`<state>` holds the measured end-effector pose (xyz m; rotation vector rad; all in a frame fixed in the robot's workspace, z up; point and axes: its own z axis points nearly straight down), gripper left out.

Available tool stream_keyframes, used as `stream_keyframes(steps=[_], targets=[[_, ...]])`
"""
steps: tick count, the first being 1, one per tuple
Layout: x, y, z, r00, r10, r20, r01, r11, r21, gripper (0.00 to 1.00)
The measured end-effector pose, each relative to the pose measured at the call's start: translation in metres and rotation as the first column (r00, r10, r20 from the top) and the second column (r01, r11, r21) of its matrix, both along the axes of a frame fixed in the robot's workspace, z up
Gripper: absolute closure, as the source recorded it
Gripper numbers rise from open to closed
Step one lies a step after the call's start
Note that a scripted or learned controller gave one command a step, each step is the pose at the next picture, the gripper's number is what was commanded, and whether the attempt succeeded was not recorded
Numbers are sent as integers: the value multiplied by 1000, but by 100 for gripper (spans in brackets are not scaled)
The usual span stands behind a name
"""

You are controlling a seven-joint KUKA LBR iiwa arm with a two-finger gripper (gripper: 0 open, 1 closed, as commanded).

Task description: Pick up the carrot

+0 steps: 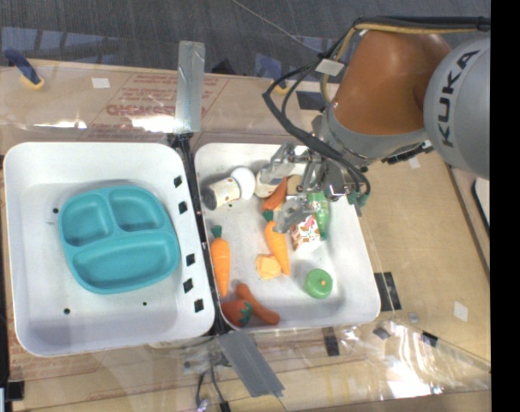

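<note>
Locate the gripper (296,202) over the right bin (356,292). A carrot (277,245) lies just at its 7 o'clock. You cannot tell the finger state.

bench (414,256) | left bin (20,230) | right bin (363,273) | side by side, touching
</note>
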<state>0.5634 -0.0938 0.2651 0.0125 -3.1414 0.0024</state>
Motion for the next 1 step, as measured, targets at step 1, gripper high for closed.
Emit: stream_keyframes(steps=[1], targets=[[-32, -33, -147, 981, 193, -10, -193, 981, 6, 0]])
